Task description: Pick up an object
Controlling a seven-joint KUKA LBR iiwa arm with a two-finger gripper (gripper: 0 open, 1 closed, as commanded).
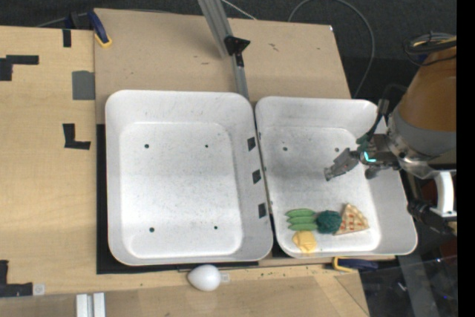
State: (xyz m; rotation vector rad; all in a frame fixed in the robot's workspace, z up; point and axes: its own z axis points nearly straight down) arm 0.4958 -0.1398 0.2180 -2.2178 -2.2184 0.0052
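Our gripper (pixel 335 168) hangs over the right bin (pixel 312 109), and we cannot tell its opening. The toys lie nearer the camera: green pods (pixel 300 217), broccoli (pixel 327 220), pizza slice (pixel 352 220), a row running left to right.

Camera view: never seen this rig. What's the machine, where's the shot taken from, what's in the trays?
This is one fixed camera above a bench, looking down at a slant. The grey and orange shape at the right is a robot arm; its hand hangs over the right tray, with nothing visibly between its fingers. Two shallow white trays sit side by side. The left tray shows bare floor. Near the right tray's front edge lie small toys: a green pod, a dark green lump, a yellow piece and a pizza slice. A white egg-like object lies on the bench in front of the left tray.
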